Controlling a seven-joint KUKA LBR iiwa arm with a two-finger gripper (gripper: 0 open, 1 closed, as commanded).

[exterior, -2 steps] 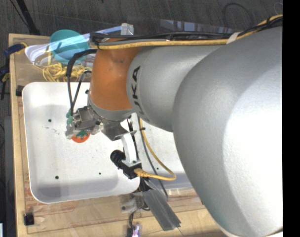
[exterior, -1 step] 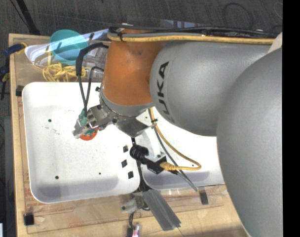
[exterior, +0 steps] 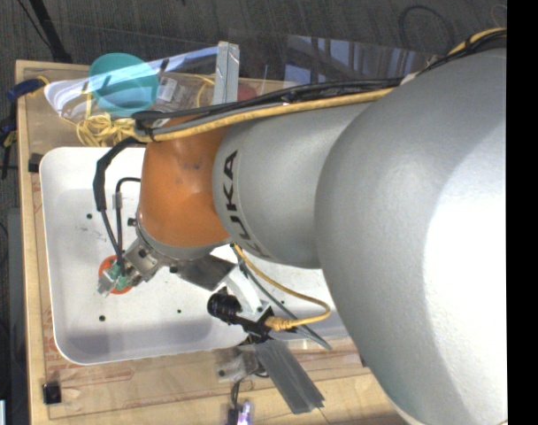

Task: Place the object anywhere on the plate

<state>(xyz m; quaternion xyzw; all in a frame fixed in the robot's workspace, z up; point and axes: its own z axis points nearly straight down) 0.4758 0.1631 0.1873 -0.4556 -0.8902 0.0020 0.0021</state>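
The grey arm with its orange band (exterior: 185, 193) covers most of the view and reaches down into the left white bin (exterior: 70, 237). My gripper (exterior: 127, 268) is low over the bin floor, left of centre. At its tip sits a small green object (exterior: 120, 277). A bit of red-orange (exterior: 108, 288) shows just under and left of the green object; I cannot tell whether this is the plate. The gripper's own body hides how it meets the green object.
Behind the bin, at the bench's far edge, lies a teal object (exterior: 123, 78) among clear plastic (exterior: 189, 69) and a yellow cord (exterior: 96, 127). Black cables (exterior: 101, 184) hang beside the wrist. The bin floor shows bare to the left and front of the gripper.
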